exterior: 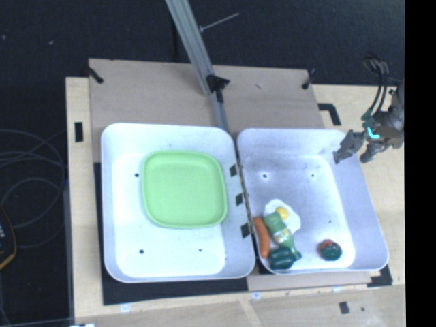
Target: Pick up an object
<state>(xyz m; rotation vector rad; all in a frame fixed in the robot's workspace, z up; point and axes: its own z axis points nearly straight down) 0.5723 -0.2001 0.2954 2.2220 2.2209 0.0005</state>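
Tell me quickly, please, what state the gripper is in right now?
Gripper: open, holding nothing, poised over the top right corner of the right bin, well away from the toys at its bottom edge.

The gripper (pixel 359 150) is dark grey with two short fingers. A small teal light glows on its body. Thin black cables loop at its twelve o'clock.

The grey arm is cut off at the right edge, leaving just its dark two-fingered hand (pixel 355 149) visible.
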